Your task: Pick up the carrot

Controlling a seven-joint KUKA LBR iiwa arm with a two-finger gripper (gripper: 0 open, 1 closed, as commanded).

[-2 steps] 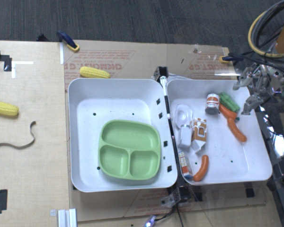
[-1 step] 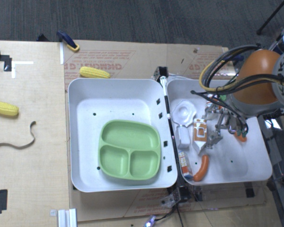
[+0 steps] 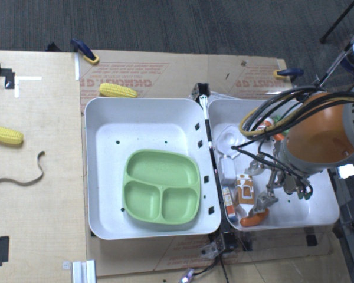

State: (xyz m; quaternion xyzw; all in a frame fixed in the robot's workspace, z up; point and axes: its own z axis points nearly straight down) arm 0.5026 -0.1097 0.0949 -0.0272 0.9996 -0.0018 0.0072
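One camera is fixed high over the bench (image 3: 35, 217), tipped down at a slant, far enough off to take in both white bins. The left bin (image 3: 100, 175) sits near the middle of the view and the right bin (image 3: 318, 214) runs toward the right side. Dark carpet (image 3: 165, 10) fills the top strip beyond the bench's far edge. The arm (image 3: 321, 134) enters from the right, over the right bin.

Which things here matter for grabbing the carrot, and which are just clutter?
For the job:
carrot, in the right bin
gripper, just above it

Lying about:
green divided plate, left bin
two corn cobs on the bench
small carton beside the carrot
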